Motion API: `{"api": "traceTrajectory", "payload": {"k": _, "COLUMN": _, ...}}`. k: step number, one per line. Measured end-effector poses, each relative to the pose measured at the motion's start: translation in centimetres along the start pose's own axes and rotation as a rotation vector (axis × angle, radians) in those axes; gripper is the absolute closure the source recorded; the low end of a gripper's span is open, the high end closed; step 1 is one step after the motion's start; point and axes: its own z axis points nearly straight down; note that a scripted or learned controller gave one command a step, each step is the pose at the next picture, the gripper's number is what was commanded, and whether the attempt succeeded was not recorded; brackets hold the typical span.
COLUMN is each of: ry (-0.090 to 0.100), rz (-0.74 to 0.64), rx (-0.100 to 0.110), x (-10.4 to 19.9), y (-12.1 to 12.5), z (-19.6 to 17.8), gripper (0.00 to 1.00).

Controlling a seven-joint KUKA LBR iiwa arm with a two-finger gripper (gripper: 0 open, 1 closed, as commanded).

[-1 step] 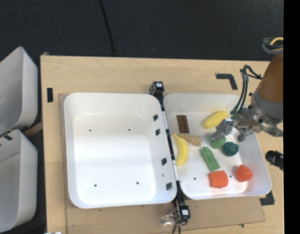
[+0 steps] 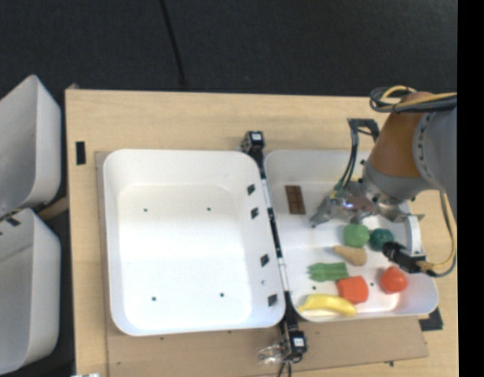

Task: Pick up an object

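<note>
End effector (image 2: 330, 209) is positioned low in the right bin (image 2: 320, 163), just left of the green round object (image 2: 355, 234) — whether it is apart or together cannot be told. Nothing is seen gripped. Nearby are placed a brown block (image 2: 295, 199), tan piece (image 2: 350, 253), green vegetable (image 2: 328, 272), orange block (image 2: 353, 289), yellow banana (image 2: 328, 305) and red ball (image 2: 394, 279). The left bin (image 2: 116, 179) is set beside it on the desk (image 2: 187, 116).

A light wooden bench (image 2: 187, 120) stands on dark floor (image 2: 226, 30).
</note>
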Motion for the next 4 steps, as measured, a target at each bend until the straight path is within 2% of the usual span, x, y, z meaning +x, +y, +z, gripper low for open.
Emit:
{"api": "traceTrajectory", "payload": {"k": 1, "ry": -0.001, "rz": 0.002, "rx": -0.002, "x": 1.6, "y": 3.3, "z": 0.5, "gripper": 0.0}}
{"api": "traceTrajectory", "payload": {"k": 2, "ry": -0.006, "rz": 0.003, "rx": -0.012, "x": 4.0, "y": -1.5, "z": 0.6, "gripper": 0.0}}
{"api": "traceTrajectory", "payload": {"k": 3, "ry": -0.002, "rz": 0.001, "rx": -0.011, "x": 5.0, "y": 3.0, "z": 0.6, "gripper": 0.0}}
{"api": "traceTrajectory", "payload": {"k": 4, "ry": 0.0, "rz": -0.004, "rx": 0.003, "x": 5.6, "y": 9.4, "z": 0.9, "gripper": 0.0}}
